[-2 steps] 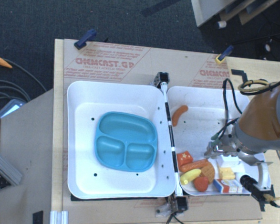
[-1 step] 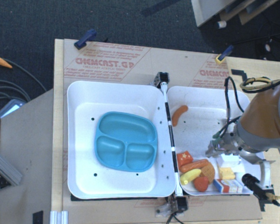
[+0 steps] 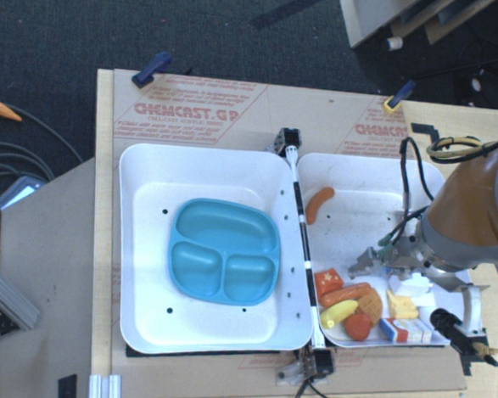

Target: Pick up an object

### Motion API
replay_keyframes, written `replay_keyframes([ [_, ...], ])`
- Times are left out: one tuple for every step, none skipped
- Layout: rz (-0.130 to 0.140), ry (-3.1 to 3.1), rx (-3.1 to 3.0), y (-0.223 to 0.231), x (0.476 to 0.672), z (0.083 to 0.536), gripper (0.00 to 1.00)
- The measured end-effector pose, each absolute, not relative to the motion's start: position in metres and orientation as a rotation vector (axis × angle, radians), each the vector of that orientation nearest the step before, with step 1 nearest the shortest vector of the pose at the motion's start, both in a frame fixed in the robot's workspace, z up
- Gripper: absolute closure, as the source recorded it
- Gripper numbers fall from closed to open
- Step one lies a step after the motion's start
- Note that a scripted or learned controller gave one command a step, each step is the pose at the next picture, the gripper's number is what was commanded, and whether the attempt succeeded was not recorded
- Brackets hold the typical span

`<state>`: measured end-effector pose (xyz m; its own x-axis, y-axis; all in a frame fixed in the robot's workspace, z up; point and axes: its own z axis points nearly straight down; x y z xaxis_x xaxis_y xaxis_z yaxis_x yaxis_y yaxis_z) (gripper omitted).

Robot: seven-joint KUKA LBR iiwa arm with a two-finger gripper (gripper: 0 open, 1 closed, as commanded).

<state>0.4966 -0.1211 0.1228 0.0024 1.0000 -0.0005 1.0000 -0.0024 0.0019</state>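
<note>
The claw (image 3: 372,262) hovers low in the right bin (image 3: 353,171); I cannot tell its state. Toy food crowds that bin's near edge: a smooth, likely light, rigid plastic banana (image 3: 338,312), best pinched across its middle. A glossy blue tray (image 3: 225,252) sits in the left bin (image 3: 136,229).

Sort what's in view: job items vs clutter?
Job: pincer; right bin holding sausage, banana, tomato, cheese wedge.
Lying about: blue divided plate in left bin; blue clamp.
</note>
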Motion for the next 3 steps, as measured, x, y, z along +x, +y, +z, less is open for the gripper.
replay_keyframes([
  [0.014, 2.208, 2.214, -0.097, 0.484, 0.09, 0.0],
  [0.02, 2.206, 2.212, -0.096, 0.486, 0.101, 1.0],
  [0.021, 2.205, 2.211, -0.096, 0.486, 0.111, 1.0],
])
